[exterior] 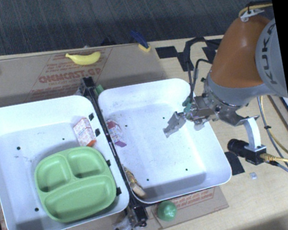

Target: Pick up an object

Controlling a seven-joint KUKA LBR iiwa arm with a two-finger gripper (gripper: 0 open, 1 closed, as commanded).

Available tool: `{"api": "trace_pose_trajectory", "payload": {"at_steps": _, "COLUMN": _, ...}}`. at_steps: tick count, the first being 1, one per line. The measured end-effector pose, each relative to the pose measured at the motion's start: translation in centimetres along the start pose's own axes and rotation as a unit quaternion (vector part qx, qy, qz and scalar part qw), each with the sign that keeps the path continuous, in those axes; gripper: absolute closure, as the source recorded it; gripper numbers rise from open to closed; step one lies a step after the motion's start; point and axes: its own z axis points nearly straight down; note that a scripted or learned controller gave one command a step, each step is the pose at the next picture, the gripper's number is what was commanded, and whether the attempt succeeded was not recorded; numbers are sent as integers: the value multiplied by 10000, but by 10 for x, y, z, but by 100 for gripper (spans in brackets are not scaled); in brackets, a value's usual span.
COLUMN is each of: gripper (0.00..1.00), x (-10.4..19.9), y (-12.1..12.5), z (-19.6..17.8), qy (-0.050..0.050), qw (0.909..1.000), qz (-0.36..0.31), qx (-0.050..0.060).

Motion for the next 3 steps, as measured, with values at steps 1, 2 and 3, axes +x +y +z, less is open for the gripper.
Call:
{"api": "trace_pose_trajectory", "payload": {"at_steps": 1, "gripper": 0, "x": -71, "y": -27, "z": 116, "qy": -4, "qw": 10000, "qz": 3, "qx": 14}}
{"api": "trace_pose_trajectory", "payload": {"at_steps": 2, "gripper": 0, "x": -70, "y": 47, "z": 128, "qy": -6, "qw": 10000, "qz": -10, "qx": 0}}
{"api": "trace_pose_trajectory", "payload": {"at_steps": 3, "gripper": 0, "x": -70, "y": -27, "z": 159, "qy": 2, "qw": 10000, "qz": -2, "qx": 12}}
